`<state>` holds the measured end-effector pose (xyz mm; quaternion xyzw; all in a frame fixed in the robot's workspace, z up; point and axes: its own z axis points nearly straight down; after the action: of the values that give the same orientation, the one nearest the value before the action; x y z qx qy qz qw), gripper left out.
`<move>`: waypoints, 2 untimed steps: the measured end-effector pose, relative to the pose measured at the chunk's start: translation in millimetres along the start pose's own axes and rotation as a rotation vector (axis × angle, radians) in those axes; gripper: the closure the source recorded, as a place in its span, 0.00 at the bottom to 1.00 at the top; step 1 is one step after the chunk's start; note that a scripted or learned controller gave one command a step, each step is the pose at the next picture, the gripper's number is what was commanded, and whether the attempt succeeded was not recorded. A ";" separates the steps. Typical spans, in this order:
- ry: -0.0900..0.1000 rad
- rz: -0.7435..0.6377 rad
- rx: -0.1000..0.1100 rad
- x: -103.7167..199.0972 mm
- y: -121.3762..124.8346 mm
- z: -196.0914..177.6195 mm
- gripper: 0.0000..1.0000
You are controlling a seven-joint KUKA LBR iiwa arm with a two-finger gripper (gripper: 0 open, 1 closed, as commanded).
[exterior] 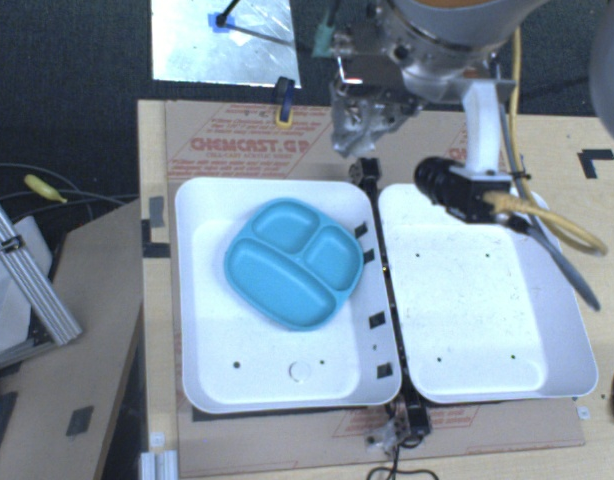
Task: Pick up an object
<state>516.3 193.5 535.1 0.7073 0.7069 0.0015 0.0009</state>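
Observation:
A light blue divided plate [293,262] with three compartments lies flat in the left white bin [217,368], toward its upper middle. My gripper [365,133] hangs above the far edge of the bench, over the seam between the two bins, up and to the right of the plate and well apart from it. Nothing shows between its fingers. The arm's grey body and orange band fill the top right.
The right white bin [487,308] sits beside the left one, with a black cylinder and yellow cable [467,193] over its far edge. A small round white disc [300,371] rests near the left bin's front. Cardboard lies under both bins.

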 end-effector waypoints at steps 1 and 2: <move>-0.001 0.002 -0.003 -26.7 89.3 11.0 1.00; 0.000 -0.012 0.008 45.4 14.7 52.9 1.00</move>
<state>531.2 238.9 482.3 0.7029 0.7113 -0.0012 -0.0020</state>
